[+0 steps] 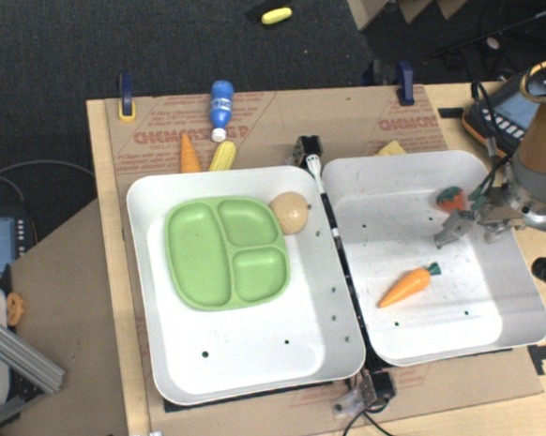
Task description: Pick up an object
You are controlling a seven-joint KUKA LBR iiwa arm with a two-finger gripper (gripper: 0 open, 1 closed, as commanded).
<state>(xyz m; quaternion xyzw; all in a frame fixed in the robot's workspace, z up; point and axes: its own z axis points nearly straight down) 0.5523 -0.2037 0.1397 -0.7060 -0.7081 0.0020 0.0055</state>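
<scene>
1. Camera view: the orange plastic carrot with green top (408, 285) lies tilted near the front-centre of the right white bin (396, 344).
2. The two-finger gripper (461, 218), fingers spread, hovers near that bin's right edge, beside a small red-and-green object (451, 199).

Two white bins (507, 326) sit on a tan surface (89, 274) printed with faded red lettering. A pale green divided tray (201, 256) and a beige ball (290, 212) lie in one; an orange carrot (405, 287) with a green top in the other, near a small red-and-green item (451, 198). By the far edge: a blue-and-white bottle (221, 108), yellow corn (222, 155)
</scene>
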